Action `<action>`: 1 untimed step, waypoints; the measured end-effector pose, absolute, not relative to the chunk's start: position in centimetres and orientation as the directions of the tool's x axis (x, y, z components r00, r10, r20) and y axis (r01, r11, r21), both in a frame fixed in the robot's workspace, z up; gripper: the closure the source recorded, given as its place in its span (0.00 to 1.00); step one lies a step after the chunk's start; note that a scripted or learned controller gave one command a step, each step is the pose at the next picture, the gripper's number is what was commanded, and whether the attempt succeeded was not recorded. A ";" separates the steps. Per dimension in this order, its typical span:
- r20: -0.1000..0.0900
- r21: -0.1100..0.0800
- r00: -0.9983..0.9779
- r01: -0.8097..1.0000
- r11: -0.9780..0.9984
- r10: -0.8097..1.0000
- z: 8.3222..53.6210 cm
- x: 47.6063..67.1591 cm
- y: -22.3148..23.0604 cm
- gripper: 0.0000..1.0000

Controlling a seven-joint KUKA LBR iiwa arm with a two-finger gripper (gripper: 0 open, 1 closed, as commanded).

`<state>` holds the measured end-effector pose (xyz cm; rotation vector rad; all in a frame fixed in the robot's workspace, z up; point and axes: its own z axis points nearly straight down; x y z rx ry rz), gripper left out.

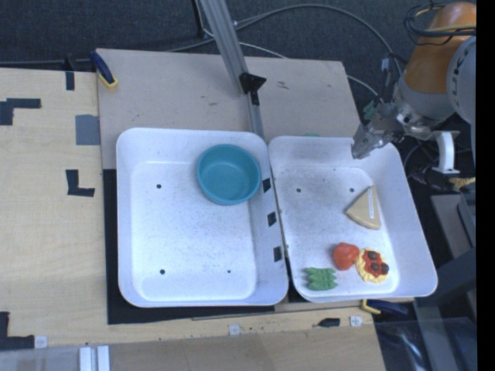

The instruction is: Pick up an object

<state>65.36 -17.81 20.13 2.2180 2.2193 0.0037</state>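
Nearest the lens, along the right bin's (414,230) front edge, lie three small toy-like pieces: a knobbly green piece (320,278), a rounded red piece (346,255) and a yellow disc with red dots (373,266), the red one touching the disc. Farther back, by the right wall, a pale cream wedge (365,209) lies flat, smooth and triangular. Both bins are shallow, white, rounded at the corners and speckled with dark flecks. A round blue bowl (228,174) sits near the back of the left bin (147,230). A grey metal post (229,41) slants across the bench behind them. At the right bin's far right corner hangs the gripper (362,148), well apart from all four pieces; whether it is open or closed cannot be told.
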 end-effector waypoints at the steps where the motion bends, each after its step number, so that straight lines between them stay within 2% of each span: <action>1: -0.001 0.004 -0.001 1.000 0.001 1.000 25.4 65.4 -17.8 1.00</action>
